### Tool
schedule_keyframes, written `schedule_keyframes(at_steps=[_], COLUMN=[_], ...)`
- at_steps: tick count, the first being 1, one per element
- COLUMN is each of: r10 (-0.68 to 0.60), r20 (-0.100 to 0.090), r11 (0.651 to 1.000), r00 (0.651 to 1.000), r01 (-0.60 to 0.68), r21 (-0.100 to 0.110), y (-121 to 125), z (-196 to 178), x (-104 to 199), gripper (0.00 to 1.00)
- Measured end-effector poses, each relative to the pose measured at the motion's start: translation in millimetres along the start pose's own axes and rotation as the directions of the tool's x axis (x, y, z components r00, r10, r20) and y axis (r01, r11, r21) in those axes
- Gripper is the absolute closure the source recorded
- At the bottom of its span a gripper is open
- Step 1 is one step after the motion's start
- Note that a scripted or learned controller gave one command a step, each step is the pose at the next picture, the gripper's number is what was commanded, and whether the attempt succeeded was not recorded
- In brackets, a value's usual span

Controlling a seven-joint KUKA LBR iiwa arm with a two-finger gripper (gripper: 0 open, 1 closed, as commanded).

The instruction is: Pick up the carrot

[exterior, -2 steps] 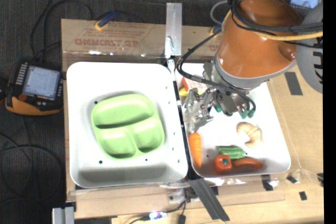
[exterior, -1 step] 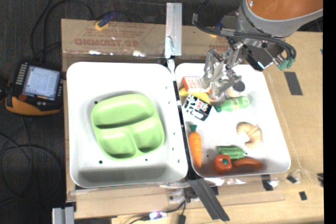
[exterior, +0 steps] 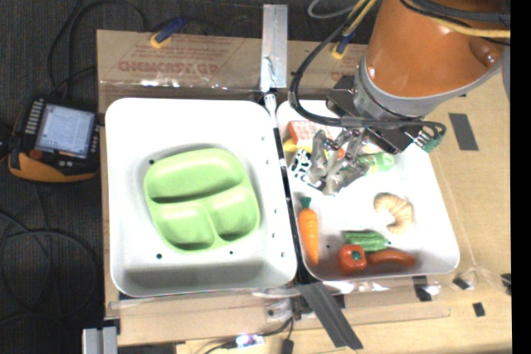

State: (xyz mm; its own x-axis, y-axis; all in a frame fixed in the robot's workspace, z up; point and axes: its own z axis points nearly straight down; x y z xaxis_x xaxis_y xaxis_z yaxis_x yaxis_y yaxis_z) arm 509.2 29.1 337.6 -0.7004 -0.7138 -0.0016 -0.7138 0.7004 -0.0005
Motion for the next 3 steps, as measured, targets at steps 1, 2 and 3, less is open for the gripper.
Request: schedule_keyframes(at_steps=[1, 2, 3], r10=[-0.161, -0.150, -0.466], r20=[-0.002, 0.000, 0.004], r11=[0.987, 0.989, 0.885], r00=[0.987, 0.989, 0.885], r01=[0.161, 0.150, 0.466], r21=[-0.001, -0.003, 0.000], y=[-53, -11, -49], z=[67, 121, 1], x=[82, 48, 12], gripper=[1.00, 1.00, 1.00])
